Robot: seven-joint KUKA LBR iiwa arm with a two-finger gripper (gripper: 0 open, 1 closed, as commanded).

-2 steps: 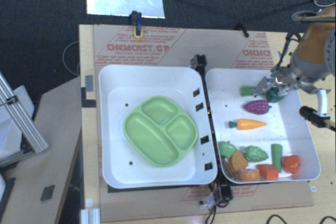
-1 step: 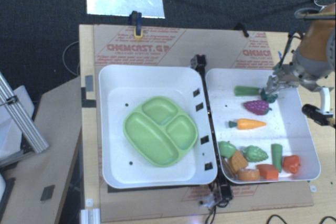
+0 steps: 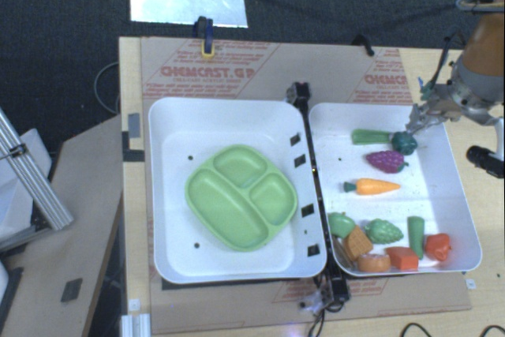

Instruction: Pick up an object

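My gripper (image 3: 416, 121) hangs over the far right corner of the right bin (image 3: 461, 193). It sits just above and right of a dark teal round piece (image 3: 405, 143) that lies at the end of a green stalk-shaped toy (image 3: 369, 136). Nothing can be seen held in the gripper. Below them lie purple grapes (image 3: 385, 161) and an orange carrot (image 3: 371, 186). Along the bin's near edge there is a cluster of toy foods: a green leafy piece (image 3: 384, 230), a green cylinder (image 3: 416, 230), a red tomato (image 3: 438, 246) and a red block (image 3: 402, 256).
The left bin (image 3: 170, 170) holds a light green divided plate (image 3: 241, 197). A black divider with clips (image 3: 304, 162) runs between the bins. The arm's grey wrist with its orange band (image 3: 481, 59) enters from the upper right. Metal framing (image 3: 31, 177) stands at far left.
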